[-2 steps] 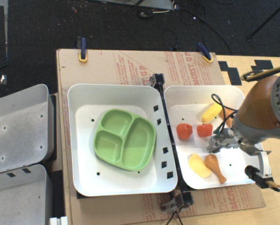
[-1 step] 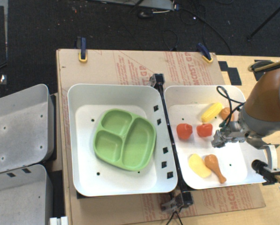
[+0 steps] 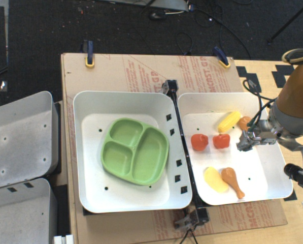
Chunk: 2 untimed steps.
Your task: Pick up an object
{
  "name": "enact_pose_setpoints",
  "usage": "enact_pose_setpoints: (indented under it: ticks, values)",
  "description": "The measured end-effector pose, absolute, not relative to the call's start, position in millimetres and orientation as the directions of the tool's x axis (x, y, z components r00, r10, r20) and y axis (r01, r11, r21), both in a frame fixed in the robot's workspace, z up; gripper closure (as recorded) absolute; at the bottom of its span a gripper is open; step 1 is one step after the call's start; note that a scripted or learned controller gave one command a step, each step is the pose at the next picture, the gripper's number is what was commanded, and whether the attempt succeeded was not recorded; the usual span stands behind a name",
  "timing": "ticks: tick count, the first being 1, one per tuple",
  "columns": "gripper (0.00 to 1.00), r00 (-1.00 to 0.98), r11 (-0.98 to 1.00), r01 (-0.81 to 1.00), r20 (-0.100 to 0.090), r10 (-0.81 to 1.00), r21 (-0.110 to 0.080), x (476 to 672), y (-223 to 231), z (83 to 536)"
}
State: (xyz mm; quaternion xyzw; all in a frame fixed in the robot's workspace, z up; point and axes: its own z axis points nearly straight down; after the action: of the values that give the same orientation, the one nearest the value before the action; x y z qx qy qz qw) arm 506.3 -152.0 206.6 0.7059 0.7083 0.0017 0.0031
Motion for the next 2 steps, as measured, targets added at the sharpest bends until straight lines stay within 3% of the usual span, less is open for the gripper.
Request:
enact_pose_setpoints:
  ticks: [1,2]
  values:
    - [1.0,-0.003,0.003,1.0,-0.003,1.0,0.006,512.4,-161.5,258.0]
    - [1.0,-0.007,0.007,1.0,0.001,1.0,0.0,513.7,-115.1,246.2]
